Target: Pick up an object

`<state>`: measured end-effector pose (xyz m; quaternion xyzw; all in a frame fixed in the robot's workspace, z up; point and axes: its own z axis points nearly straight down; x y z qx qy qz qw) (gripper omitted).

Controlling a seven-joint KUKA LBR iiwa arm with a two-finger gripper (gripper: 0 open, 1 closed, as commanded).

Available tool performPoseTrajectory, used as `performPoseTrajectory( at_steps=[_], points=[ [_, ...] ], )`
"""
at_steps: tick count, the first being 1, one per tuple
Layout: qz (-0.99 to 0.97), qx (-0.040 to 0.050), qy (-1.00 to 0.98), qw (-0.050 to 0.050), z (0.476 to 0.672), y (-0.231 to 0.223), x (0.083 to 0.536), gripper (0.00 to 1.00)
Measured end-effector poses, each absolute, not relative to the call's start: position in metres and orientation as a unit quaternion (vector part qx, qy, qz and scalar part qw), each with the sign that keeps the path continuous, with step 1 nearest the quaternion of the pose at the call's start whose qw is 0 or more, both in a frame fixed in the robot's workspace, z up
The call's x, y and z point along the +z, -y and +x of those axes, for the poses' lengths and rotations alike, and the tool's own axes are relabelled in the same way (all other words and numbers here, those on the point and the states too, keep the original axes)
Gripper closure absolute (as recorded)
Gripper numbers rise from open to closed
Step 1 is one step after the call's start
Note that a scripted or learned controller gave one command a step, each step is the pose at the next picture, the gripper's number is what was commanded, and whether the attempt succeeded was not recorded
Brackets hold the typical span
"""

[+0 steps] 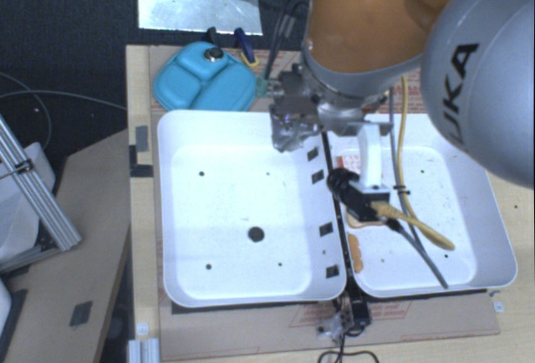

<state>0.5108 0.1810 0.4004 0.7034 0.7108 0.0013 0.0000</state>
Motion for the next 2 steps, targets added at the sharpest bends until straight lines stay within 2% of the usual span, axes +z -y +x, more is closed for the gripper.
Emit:
performPoseTrajectory(
  at_steps=[1, 2],
  points=[
    [0.704, -0.0037, -0.710, -0.002, 0.559, -0.237, 0.227, 1.00],
    [0.707, 0.0022, -0.707, 0.001, 0.625, -0.227, 0.219, 1.00]
  ],
)
